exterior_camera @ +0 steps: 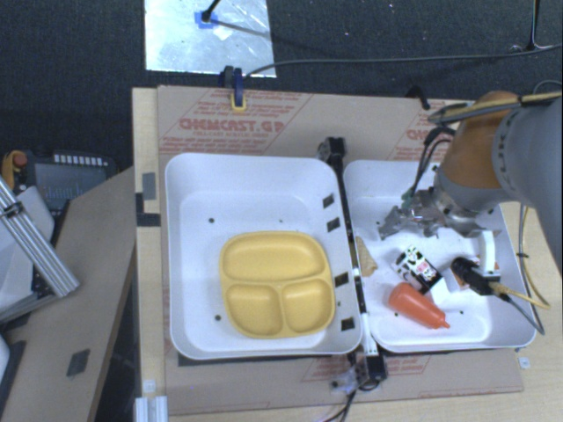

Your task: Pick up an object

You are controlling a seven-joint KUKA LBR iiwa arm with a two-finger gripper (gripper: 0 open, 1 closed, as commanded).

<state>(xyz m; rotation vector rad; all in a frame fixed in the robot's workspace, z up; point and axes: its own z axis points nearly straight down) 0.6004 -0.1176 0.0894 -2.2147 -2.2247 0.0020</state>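
Candidates, biggest first, since any of them would count.

The yellow divided plate lies flat in the left bin, well apart from the gripper, which hangs over the upper left part of the right bin. It looks like rigid, smooth plastic, probably light but too wide to span. The only hold I'd expect to work is pinching the raised rim or one of the dividers, and that could slip.

Next is the orange cone, a carrot-looking toy lying on its side near the front of the right bin, tip pointing right. It sits toward the camera from the gripper with the little patterned piece between them. I'd guess it's light and fairly stiff. Grab across the fat end, because the taper would likely squirt out of a squeeze.

The small black-and-white block is the closest one, just in front of the gripper and not touching it. It looks compact and light, so a grip across its short sides seems the easiest bet.

The smallest is a tan scrap up against the wall between the bins, to the left and front of the gripper. It's thin and awkward to reach.

I can't tell whether the gripper is open or closed from this angle, and nothing visible is held in it.
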